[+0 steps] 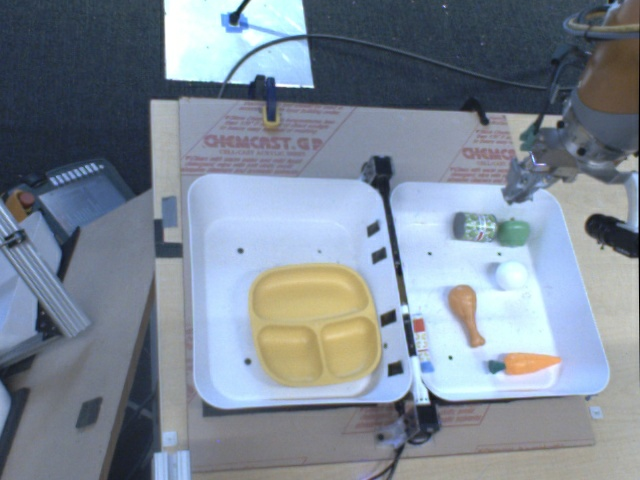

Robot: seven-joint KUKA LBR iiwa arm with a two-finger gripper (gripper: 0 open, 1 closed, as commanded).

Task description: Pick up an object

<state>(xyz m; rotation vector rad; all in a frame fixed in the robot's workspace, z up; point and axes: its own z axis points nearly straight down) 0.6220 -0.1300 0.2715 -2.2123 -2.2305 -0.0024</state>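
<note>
A: Right bin [590, 368] is my landmark. Nearest me inside it, the toy carrot [528, 364], then the drumstick [466, 314], the white ball [512, 275], and the green-capped bottle [489, 229] lying at the far side.

B: And the gripper [522, 185]?

A: Above the bin's far rim, holding nothing, so I judge this the approach; next is a descent onto the bottle. Fingers too blurred, I can't tell their spread.
</note>
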